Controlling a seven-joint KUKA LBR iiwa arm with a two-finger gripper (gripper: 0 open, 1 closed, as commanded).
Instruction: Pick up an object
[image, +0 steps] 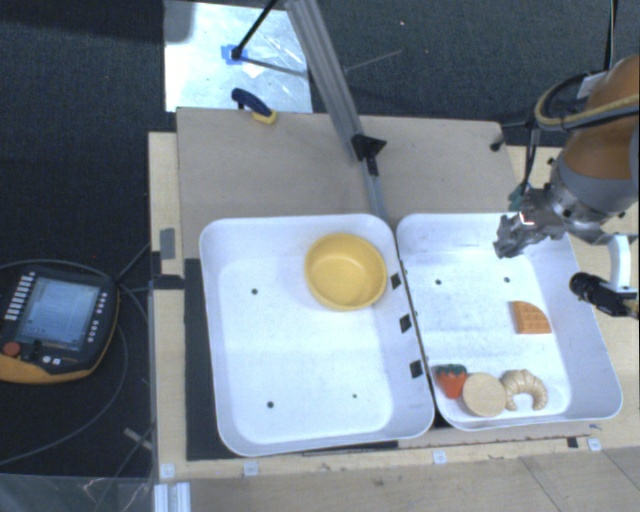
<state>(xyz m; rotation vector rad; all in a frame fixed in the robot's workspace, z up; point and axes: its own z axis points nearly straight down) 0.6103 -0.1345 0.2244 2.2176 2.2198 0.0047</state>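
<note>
My gripper (512, 240) hangs over the far right part of the right bin (470, 300), with nothing seen between its fingers. In that bin lie an orange cracker-like wedge (529, 318), a croissant (526, 388), a round tan biscuit (483, 394) and a small red and green vegetable (451, 379), all toward the near edge. A yellow bowl (345, 270) sits at the far right corner of the left bin (290, 380). The wedge lies nearest the gripper, a short way in front of it.
A grey pole (335, 85) slants down to the gap between the bins at the back. A teach pendant (55, 320) rests on the floor at the left. A blue and yellow clamp (252, 104) sits on the bench's far edge.
</note>
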